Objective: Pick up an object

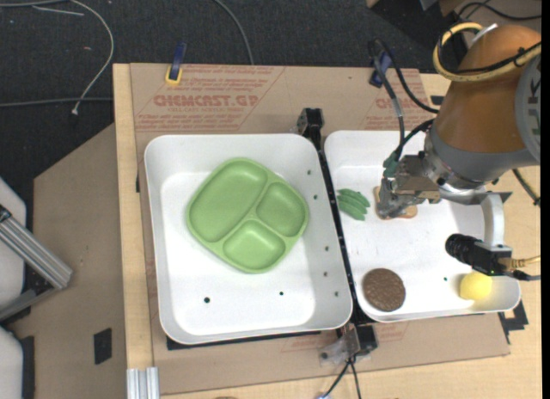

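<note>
My gripper (394, 205) hangs low in the right bin (369, 152), near its middle. A small tan object (407, 211) peeks out right under the fingers. A green leafy piece (353, 202) lies just to the gripper's left. A brown round disc (383, 289) rests at the bin's front edge. A yellow ball-like object (475, 286) sits in the front right corner, partly behind a black part of the arm (475, 254).
The left bin (172, 174) holds a light green divided plate (247, 214). A black clamp (310, 121) sits where the two bins meet at the back. Cables run from the arm over the back of the right bin.
</note>
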`<action>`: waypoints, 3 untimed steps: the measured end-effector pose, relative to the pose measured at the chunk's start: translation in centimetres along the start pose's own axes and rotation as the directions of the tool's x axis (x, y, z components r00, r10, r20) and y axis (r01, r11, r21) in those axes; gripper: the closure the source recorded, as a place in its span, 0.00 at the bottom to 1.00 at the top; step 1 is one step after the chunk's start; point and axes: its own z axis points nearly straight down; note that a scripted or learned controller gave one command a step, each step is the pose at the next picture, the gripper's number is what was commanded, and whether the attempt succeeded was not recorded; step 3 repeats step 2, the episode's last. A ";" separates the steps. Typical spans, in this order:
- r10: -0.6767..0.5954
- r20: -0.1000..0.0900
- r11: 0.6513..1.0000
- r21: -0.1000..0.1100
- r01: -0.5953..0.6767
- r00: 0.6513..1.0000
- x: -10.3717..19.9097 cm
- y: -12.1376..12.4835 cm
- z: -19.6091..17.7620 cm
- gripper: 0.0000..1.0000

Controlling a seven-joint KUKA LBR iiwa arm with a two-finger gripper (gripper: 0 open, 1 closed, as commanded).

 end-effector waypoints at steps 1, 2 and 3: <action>0.001 0.000 1.000 0.000 -0.001 1.000 4.7 -0.8 -0.1 1.00; 0.001 0.001 1.000 0.001 -0.001 1.000 9.2 -0.5 1.1 1.00; 0.001 0.001 1.000 0.001 -0.001 1.000 9.2 -0.5 1.1 1.00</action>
